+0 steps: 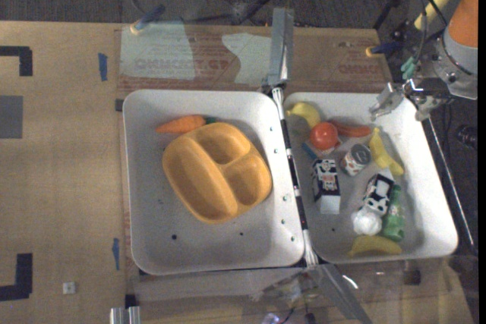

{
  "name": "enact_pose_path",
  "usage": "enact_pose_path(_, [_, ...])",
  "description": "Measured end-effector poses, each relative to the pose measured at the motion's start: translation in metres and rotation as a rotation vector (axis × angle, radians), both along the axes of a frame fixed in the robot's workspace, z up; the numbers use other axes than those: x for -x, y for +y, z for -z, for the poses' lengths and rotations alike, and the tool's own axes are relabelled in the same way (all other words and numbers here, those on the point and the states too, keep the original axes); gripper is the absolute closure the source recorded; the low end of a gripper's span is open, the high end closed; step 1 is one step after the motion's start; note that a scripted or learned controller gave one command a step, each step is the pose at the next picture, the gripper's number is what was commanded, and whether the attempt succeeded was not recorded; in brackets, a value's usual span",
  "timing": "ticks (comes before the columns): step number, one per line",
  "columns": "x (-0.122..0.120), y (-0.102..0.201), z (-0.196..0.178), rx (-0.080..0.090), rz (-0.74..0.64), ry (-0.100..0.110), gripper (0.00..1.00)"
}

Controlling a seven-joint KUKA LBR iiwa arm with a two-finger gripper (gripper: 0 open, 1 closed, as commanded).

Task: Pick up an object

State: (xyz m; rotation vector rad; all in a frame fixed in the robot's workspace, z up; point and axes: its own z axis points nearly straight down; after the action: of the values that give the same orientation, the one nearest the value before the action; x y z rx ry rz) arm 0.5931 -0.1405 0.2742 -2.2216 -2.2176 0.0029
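A wooden bench (61, 186) is lying under the camera, with dark carpet and black stand legs running across the top of the view, and two shallow white bins are sitting side by side on it. The left bin (144, 224) is holding an orange carrot (181, 124) near its far wall, and a yellow divided plate (216, 171) is resting just in front of it, close to touching. The right bin (433, 201) is carrying the crowded pile: a yellow banana (305, 111) is lying at the far left corner, a red tomato (323, 135) is sitting just beside it, and a black-and-white milk carton (326, 184) is lying below that. A small round can (355, 159) is standing near the middle, a second cow-patterned carton (377, 196) is lying to its right (tilted, next to a green bottle (394, 222)), and another yellow piece (375, 245) is resting at the near wall. The gripper (399, 99) is hanging over the far right edge of the right bin, its fingers spread apart with nothing between them, well clear of the objects below.
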Motion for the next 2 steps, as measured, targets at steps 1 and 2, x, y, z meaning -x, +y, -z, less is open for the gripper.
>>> enact_pose_path(1, [0.02,-0.016,0.166,0.001,-0.066,-0.004,0.0])
enact_pose_path(2, [-0.072,0.025,0.19,0.0,0.031,0.006,0.0])
